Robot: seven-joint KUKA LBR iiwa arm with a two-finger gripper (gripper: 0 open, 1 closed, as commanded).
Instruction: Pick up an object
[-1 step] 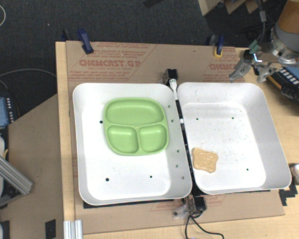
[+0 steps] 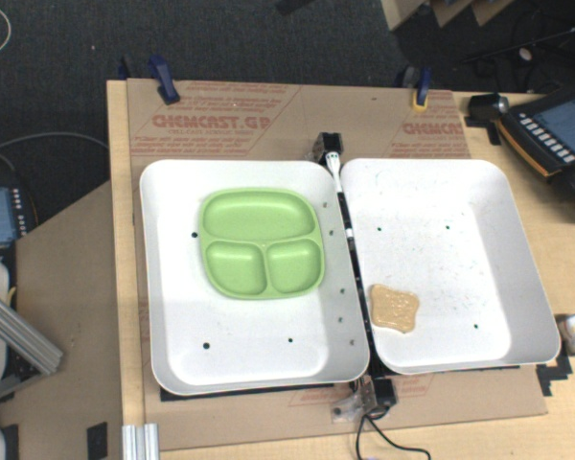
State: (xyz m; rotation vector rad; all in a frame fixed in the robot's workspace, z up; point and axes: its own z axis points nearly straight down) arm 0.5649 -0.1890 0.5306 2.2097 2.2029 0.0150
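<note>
- Gripper: spread or pressed together, cannot tell; nothing seen held.
- No tool position to measure from, so places given by the side the arm reaches in from, the right of the camera view.
- Two white bins side by side on a cardboard sheet (image 2: 220, 113) with red lettering along its far edge.
- Right bin (image 2: 460, 247), on the arm's side: holds a tan piece (image 2: 394, 309), flat, with an uneven outline.
- Tan piece: lying in the near corner of that bin, on the side away from the arm, just beside the wall next to the other bin.
- Scattered over the right bin's floor: fine dark specks, thickest around the middle and beside the tan piece.
- Left bin (image 2: 163, 257), on the side away from the arm: holds a green tray (image 2: 262, 242).
- Tray: lying flat and right way up, with one wide compartment at the far side and two smaller ones at the near side.
- Tray placed in the far half of its bin, somewhat toward the arm's side, well apart from the tan piece, with the two bin walls between them.
- Inner rims of the bins touching or nearly so along a dark seam, with a black clip (image 2: 330, 146) at its far end.
- Two blue clamps on the sheet's far edge, one (image 2: 163, 80) beyond the left bin, one (image 2: 422, 89) beyond the right bin.
- A black cable (image 2: 374, 429) trailing off the sheet's near edge, below the seam.
- A dark device with a screen (image 2: 554, 132) at the arm's side, past the right bin's far corner.
</note>
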